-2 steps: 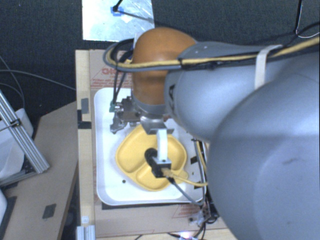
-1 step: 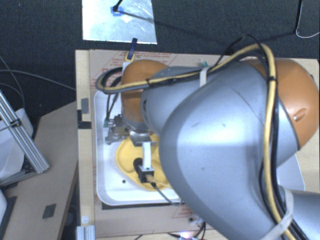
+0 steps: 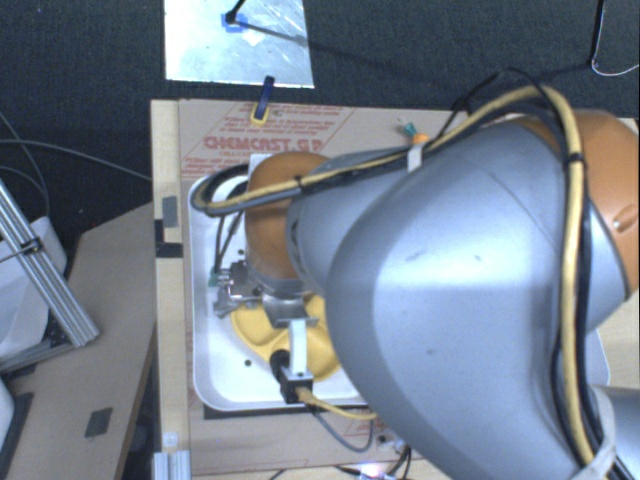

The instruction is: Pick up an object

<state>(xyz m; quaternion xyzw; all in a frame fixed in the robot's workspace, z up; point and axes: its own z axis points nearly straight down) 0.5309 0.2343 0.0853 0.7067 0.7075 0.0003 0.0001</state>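
The grey arm with its orange band reaches down into the left white bin [image 3: 203,366] and covers most of it. My gripper [image 3: 262,306] is low in the bin, directly over a yellow object [image 3: 252,334] that lies on the bin floor. The yellow object spreads out beneath the gripper toward the bin's near side. Contact between gripper and object is hidden by the wrist. The right bin lies behind the arm's large grey body.
A cardboard sheet with red lettering [image 3: 262,134] lies under the bins' far side, with a small blue and yellow item [image 3: 264,99] at its edge. A shiny metal sheet [image 3: 238,26] lies beyond. An aluminium frame [image 3: 40,273] stands at the left.
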